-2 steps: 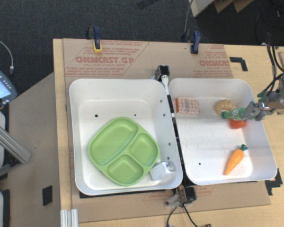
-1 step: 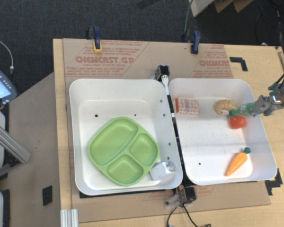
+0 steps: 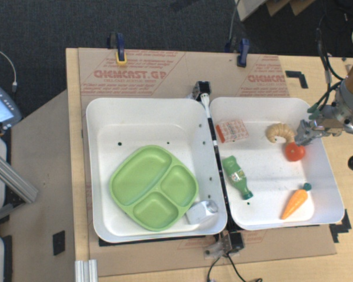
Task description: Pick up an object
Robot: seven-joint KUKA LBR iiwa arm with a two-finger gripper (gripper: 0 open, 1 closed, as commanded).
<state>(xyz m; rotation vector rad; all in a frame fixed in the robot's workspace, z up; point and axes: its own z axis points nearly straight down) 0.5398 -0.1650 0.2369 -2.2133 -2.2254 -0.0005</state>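
the pincer hangs low at the right of the frame, just above the red tomato in the right bin, and i cannot tell if it is open, so it looks ready to go down and grab.

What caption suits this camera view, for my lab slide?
Claw poised over tomato and croissant in right bin; green plate in left.

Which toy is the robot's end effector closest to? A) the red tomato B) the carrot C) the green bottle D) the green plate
A. The end effector sits right above the red tomato, at the right bin's far side.
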